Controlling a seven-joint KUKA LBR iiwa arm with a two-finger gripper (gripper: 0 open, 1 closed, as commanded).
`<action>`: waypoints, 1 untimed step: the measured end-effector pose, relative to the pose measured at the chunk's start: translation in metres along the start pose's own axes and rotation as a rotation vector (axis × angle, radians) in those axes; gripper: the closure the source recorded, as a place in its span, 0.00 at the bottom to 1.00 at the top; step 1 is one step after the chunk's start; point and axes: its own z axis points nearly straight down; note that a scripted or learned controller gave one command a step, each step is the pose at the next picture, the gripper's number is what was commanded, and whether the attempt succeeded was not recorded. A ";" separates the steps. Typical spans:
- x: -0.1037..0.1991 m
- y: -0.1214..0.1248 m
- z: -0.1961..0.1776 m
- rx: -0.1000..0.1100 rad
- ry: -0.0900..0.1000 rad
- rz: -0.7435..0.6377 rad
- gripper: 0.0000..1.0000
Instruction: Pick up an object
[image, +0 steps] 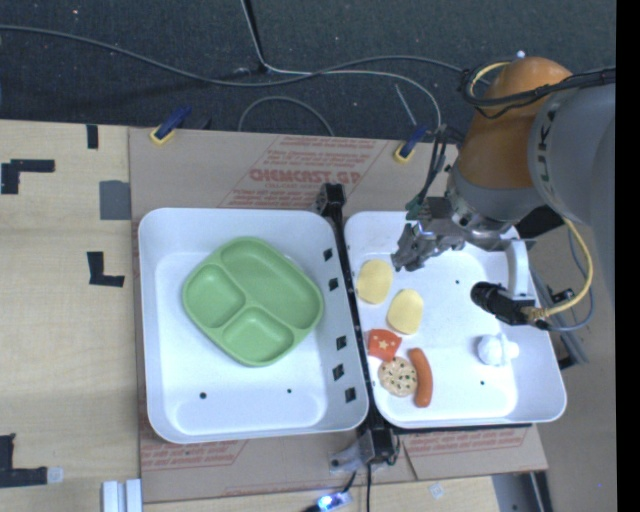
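Gripper (412, 252) poised above right bin (530, 400), near pale yellow piece (375, 281) | fingers' state: cannot tell | holds nothing visible | likely lining up a pick.

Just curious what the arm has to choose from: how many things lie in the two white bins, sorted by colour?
Green: 1, the divided plate in the left bin.
Pale yellow: 2, two rounded pieces.
Red: 2, a red wedge and a sausage.
Tan with dark spots: 1, a cookie.
White: 1, a small white object.
Total: 7
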 end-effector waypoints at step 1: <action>0.046 0.021 0.013 0.000 0.000 0.001 1.00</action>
